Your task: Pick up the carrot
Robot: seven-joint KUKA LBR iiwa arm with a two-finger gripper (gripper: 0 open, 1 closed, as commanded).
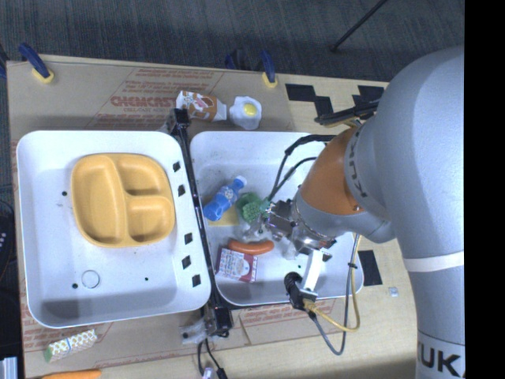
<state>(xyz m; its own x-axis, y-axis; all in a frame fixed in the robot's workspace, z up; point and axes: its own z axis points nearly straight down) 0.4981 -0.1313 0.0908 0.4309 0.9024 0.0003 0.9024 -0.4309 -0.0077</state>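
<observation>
Two white bins sit side by side on the surface. Nearest in the right bin [339,287] lies one red-and-white box [237,264]; just behind it, touching its top edge, lies one carrot [251,247], its long axis running left to right, almost level. The claw [264,221] hangs just above the carrot; whether it is clenched or released cannot be told. Farther back lie one green thing [251,206] and one blue bottle [223,200]. The left bin [39,212] holds one yellow tray [122,198].
</observation>
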